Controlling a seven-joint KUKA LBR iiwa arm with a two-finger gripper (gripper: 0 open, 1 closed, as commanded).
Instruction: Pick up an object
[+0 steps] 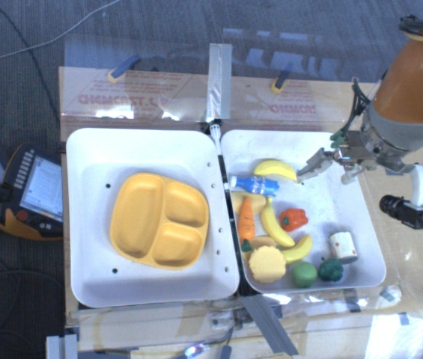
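Your claw hangs over the right bin, near its upper right part, fingers spread with nothing between them. Just to its left lies a banana, touching a blue bottle. Lower in that bin you have a carrot, a second banana, a red pepper, a lime and a white cup. The left bin holds a yellow tray.

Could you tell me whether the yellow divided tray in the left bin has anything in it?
Empty. The yellow tray lies flat in the left bin, and all three compartments show bare yellow plastic.
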